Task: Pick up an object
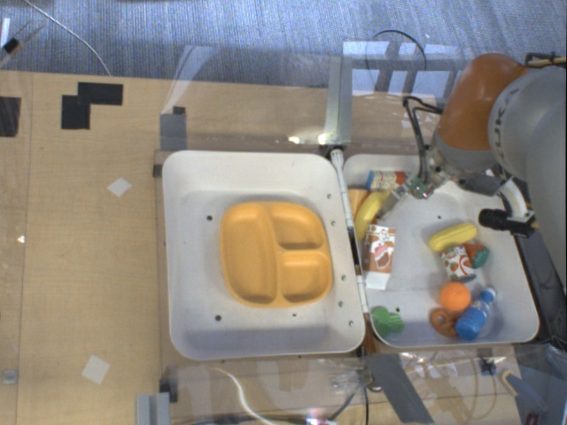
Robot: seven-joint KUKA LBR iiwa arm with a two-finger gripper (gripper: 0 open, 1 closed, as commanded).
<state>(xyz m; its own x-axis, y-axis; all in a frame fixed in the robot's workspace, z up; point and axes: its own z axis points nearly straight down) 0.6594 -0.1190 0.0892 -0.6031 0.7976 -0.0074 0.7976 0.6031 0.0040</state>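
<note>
The right bin [509,277] holds several small objects. Along its left side lie a yellow banana [367,207], a small bottle with a blue cap [383,181] and a white carton with red print [380,248]. A yellow oblong piece [453,235], a small printed box [458,262], an orange [455,297], a blue bottle [474,317] and a green piece [386,320] lie further right and toward the front. My gripper [420,186] is down at the bin's back, just right of the small bottle and the banana's tip.
The left bin [190,237] carries a yellow divided plate [275,253]. A metal divider [347,211] separates the two bins. The grey arm with its orange band [474,104] looms over the right bin's back right corner. Cables hang at the front edge.
</note>
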